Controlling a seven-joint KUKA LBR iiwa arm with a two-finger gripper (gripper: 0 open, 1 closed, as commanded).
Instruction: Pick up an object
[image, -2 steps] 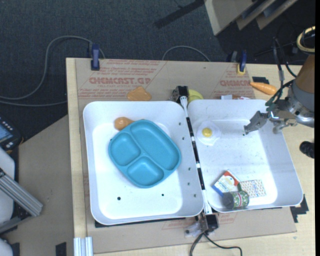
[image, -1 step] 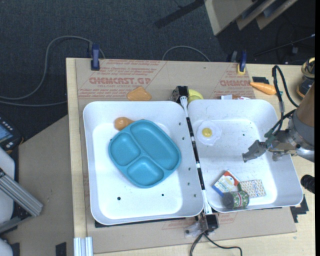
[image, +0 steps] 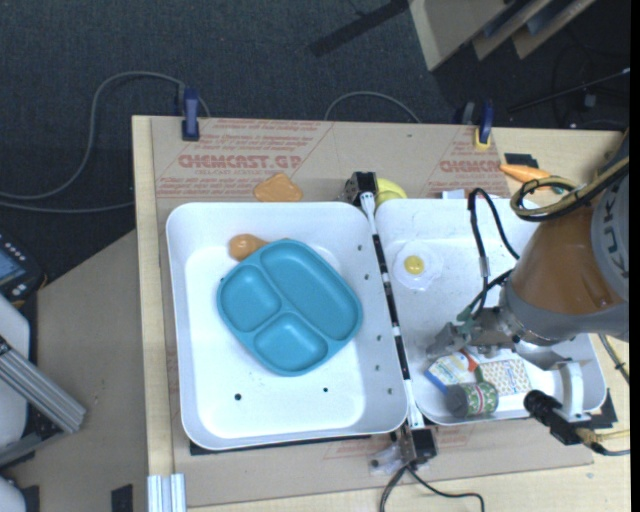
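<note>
- Bench (image: 150, 300): a board bearing two shallow white bins side by side, with blue clamps at its far edge.
- Left bin (image: 200, 400): holds a blue divided plate (image: 289, 305) with three compartments. Its long axis runs diagonally, from the far-left corner of the bin toward the near right. A small orange-brown object (image: 244, 245) lies at the plate's far-left edge, touching or partly tucked under it.
- Right bin (image: 440, 225): holds a small round piece with a yellow centre (image: 413, 266) in its far-left part, near the divider between the bins.
- Near part of the right bin: a cluster of candidate objects. A small blue-and-white packet (image: 452, 372) lies beside a dark cylinder with a patterned band (image: 474, 399); the cylinder lies on its side, long axis roughly left to right. A flat dotted card (image: 508, 377) lies just to their right.
- Arm (image: 570, 270): enters from the right, its orange band over the right bin.
- Gripper (image: 462, 335): sits low over the cluster, just above the packet. Whether the claw is wide, narrow or holding anything cannot be told.
- Outside the bins: an orange piece (image: 277, 188) and a yellow object (image: 388, 190) rest on the bench beyond the far rims.
</note>
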